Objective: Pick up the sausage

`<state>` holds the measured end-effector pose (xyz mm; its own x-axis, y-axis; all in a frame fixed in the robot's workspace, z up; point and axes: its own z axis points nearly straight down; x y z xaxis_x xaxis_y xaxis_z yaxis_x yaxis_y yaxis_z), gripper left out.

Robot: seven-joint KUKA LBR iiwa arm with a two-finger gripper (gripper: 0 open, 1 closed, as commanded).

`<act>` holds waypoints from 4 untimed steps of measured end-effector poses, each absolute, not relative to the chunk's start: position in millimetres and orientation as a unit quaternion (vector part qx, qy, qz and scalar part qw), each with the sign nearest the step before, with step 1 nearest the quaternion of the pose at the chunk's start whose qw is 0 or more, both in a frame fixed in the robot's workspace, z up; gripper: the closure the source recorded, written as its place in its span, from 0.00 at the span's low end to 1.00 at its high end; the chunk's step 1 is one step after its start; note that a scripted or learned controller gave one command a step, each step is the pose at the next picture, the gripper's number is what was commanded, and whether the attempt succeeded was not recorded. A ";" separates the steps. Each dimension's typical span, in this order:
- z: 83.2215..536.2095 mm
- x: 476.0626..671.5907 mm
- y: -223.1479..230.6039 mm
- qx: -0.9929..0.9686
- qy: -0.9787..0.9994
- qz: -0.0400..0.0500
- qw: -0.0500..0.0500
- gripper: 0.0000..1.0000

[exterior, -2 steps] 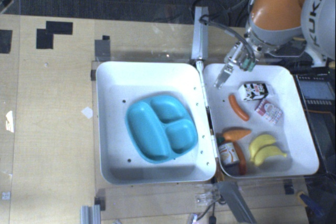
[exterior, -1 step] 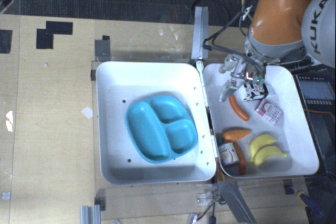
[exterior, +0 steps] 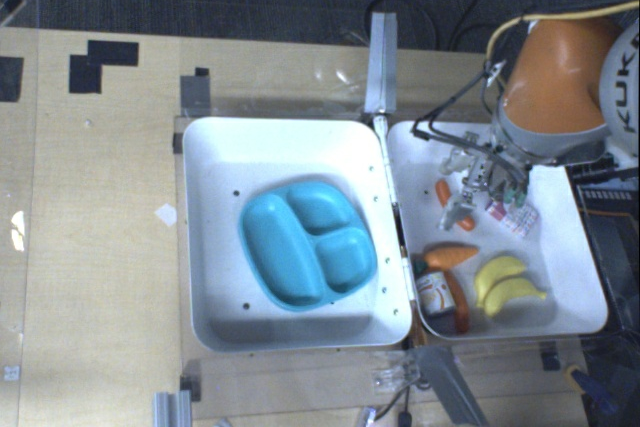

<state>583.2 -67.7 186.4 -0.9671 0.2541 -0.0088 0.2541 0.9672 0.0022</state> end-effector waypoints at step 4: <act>231.8 608.0 -86.9 0.234 0.972 0.001 0.007 1.00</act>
